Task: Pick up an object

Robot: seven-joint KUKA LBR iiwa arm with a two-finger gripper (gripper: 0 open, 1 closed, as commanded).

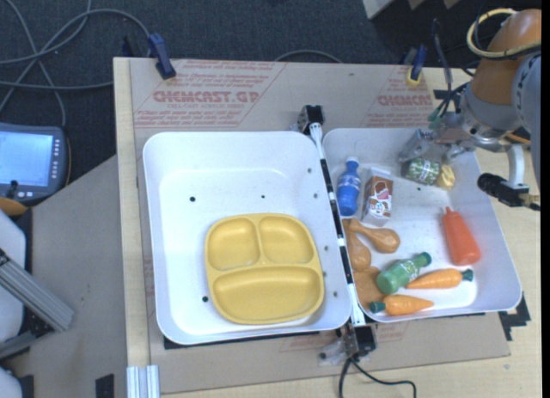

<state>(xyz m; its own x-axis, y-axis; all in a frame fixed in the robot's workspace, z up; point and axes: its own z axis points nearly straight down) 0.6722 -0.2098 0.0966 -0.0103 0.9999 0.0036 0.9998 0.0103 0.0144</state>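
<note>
My gripper (427, 149) hangs over the back of the right bin (505, 278), directly above a small green-labelled can (422, 171) with a yellow piece (448, 177) beside it. Whether it touches the can is unclear. Elsewhere in that bin lie a blue bottle (348, 186), a brown and red packet (378, 199), two tan drumsticks (379, 237), a green bottle (401, 272), two carrots (438, 279) and an orange-red bottle (460, 235).
The left bin (159, 207) holds a yellow divided plate (262, 267). Blue clamps (161, 55) sit on the board's back edge. A black bracket (311, 118) joins the bins at the back. The arm's wrist and cables crowd the upper right.
</note>
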